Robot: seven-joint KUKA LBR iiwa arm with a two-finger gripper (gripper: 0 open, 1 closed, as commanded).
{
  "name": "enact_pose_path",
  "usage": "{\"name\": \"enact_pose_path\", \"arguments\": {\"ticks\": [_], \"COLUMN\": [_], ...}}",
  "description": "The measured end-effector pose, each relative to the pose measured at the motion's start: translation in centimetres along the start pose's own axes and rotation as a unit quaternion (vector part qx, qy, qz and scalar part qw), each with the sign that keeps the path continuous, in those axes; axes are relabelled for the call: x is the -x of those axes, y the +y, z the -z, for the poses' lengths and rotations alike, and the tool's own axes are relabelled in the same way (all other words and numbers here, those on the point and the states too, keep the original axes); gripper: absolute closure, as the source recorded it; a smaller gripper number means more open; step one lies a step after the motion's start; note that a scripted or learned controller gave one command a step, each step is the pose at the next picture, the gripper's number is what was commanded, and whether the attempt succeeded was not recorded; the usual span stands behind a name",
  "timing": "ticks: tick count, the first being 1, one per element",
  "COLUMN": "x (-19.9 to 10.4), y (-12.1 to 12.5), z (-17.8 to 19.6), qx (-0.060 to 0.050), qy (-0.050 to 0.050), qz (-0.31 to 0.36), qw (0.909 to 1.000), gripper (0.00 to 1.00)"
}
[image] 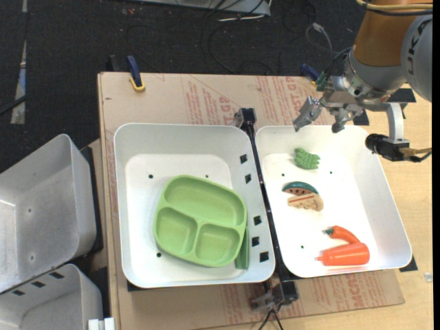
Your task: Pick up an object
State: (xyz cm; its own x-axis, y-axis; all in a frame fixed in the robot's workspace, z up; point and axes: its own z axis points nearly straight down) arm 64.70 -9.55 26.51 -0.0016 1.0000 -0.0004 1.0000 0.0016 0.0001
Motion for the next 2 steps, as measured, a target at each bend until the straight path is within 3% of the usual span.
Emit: {"name": "enact_pose_path", "arguments": {"ticks": [2], "x": [-0.2], "y": [-0.8], "z": [-10.1], "qx": [-0.003], "qy": [0.000], "qz": [-0.002], "qw": [1.0000], "gripper": [0.00]}}
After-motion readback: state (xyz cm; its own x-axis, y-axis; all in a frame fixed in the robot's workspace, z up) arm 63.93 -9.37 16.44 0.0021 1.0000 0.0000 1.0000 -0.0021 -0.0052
